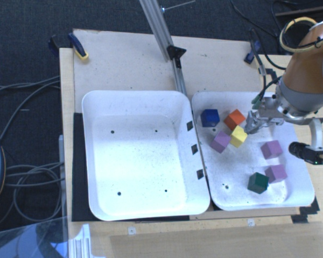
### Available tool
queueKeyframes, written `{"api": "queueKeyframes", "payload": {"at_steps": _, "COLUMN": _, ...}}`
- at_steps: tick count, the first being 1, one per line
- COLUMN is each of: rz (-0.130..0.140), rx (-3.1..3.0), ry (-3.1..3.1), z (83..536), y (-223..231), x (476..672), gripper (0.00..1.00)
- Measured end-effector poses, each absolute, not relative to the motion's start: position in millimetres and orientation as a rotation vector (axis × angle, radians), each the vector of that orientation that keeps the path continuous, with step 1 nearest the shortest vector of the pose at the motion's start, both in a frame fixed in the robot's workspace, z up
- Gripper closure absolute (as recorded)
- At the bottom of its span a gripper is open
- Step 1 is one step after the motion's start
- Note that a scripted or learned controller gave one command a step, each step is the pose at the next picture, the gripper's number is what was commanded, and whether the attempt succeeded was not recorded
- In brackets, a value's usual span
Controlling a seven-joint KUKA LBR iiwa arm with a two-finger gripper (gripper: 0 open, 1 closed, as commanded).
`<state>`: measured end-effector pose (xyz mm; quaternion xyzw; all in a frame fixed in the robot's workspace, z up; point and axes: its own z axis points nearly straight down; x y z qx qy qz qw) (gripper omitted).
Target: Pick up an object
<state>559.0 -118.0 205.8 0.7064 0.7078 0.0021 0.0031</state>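
Green cube (258, 182) sits low in the right bin (290, 198); pincer (252, 123) state unclear beside yellow cube (238, 137).

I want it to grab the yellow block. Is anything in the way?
Nothing visible blocks it. The gripper is right beside the yellow block, though the orange block and a purple block crowd it closely.

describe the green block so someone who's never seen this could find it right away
Look in the right bin, the one holding all the blocks. Go to its near edge, at the bottom of the view: the green block sits there, just left of and below a purple block. It is the only green one, dark against the white floor.
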Motion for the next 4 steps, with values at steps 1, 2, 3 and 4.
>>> {"api": "queueKeyframes", "payload": {"at_steps": 1, "rz": 0.006, "rx": 2.215, "ry": 2.22, "z": 252, "y": -111, "x": 559.2, "gripper": 1.0}}
{"api": "queueKeyframes", "payload": {"at_steps": 2, "rz": 0.005, "rx": 2.214, "ry": 2.228, "z": 257, "y": -61, "x": 559.6, "gripper": 1.0}}
{"api": "queueKeyframes", "payload": {"at_steps": 3, "rz": 0.005, "rx": 2.213, "ry": 2.229, "z": 262, "y": -13, "x": 568.3, "gripper": 1.0}}
{"api": "queueKeyframes", "payload": {"at_steps": 4, "rz": 0.005, "rx": 2.214, "ry": 2.228, "z": 266, "y": 36, "x": 574.6, "gripper": 1.0}}
